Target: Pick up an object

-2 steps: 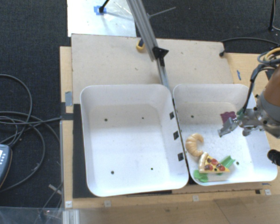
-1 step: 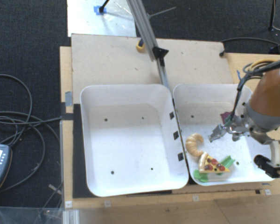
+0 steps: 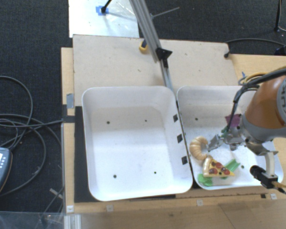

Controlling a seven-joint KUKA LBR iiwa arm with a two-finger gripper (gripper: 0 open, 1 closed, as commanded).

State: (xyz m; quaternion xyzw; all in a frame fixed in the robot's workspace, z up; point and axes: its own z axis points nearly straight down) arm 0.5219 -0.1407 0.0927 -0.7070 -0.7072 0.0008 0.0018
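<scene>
The likeliest target is the croissant [image 3: 198,147], a tan curved pastry lying in the right bin [image 3: 195,97] close to the wall the two bins share. Just below it lies a toy pizza slice [image 3: 217,168], yellow with red spots, and a green piece [image 3: 231,166] pokes out from beside the slice. A purple item [image 3: 234,121] sits further right, partly behind the arm.

The gripper [image 3: 214,142] reaches in from the right, its metal fingers pointing left with the tips just beside the croissant's right edge. The fingers look parted by a small gap and nothing sits between them; I judge it empty, though the view is small here.

Risks, as I judge them:
- The tips are at the croissant's side rather than over it, so closing now may only nudge it toward the bin wall instead of pinching it.
- The croissant's rounded, curved form could let it squirt out of a narrow two-finger pinch.
- The pizza slice lies so near that a low approach could push or catch it as well, giving a sloppy double grab.
- The wall is close; a shove leftward could wedge the croissant against it, beyond easy reach.

The left bin [image 3: 93,97] lies well apart from all this.
</scene>
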